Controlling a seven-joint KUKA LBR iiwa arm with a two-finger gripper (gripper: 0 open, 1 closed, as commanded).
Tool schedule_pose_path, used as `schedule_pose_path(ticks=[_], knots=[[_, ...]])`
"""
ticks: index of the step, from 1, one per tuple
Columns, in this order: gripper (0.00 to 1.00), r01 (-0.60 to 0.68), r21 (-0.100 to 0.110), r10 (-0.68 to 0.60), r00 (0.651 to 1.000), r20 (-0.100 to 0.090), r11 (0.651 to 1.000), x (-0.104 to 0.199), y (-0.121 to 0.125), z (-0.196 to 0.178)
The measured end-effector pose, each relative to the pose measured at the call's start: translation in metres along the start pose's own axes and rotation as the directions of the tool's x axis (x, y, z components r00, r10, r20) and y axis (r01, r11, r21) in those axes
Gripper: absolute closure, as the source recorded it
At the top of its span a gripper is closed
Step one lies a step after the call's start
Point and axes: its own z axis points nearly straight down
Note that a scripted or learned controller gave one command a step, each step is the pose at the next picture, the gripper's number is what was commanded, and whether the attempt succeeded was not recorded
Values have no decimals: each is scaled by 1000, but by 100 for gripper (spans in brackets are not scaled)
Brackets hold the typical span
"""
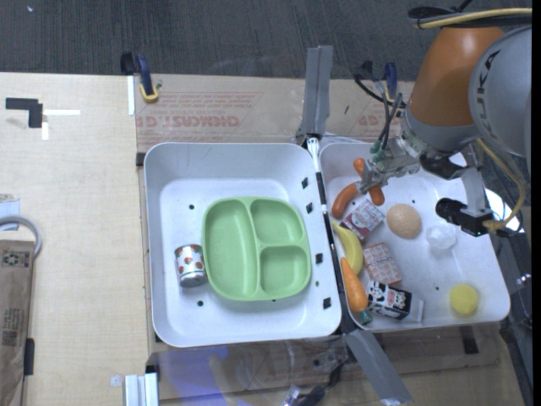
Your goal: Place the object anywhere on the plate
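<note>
Overhead, we see the gripper [378,169] low in the right white bin [486,307], over the orange-red hot dog [345,199] and a small orange sausage [368,181]; grip state: can't tell. Green sectioned plastic plate [255,248] sits in the left white bin [169,176], w/ a small printed can [190,265] just beside it.

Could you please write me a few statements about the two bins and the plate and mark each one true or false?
1. The plate lies in the left bin. True.
2. A can sits on the plate. False: it stands beside the plate, on the bin floor to its left.
3. The egg is in the right bin. True.
4. The claw hangs over the left bin. False: it is over the right bin, near the hot dog.
5. The banana lies in the plate's big compartment. False: it lies in the right bin, by the carrot.
</note>
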Motion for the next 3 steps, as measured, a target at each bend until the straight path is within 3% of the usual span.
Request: schedule_pose_path(ticks=[1, 2, 3], knots=[[100, -29, 3, 29, 1000, 0, 1000, 87, -20, 0], [100, 62, 2, -62, 998, 1, 998, 176, -49, -64], [0, 62, 2, -62, 998, 1, 998, 176, -49, -64]])
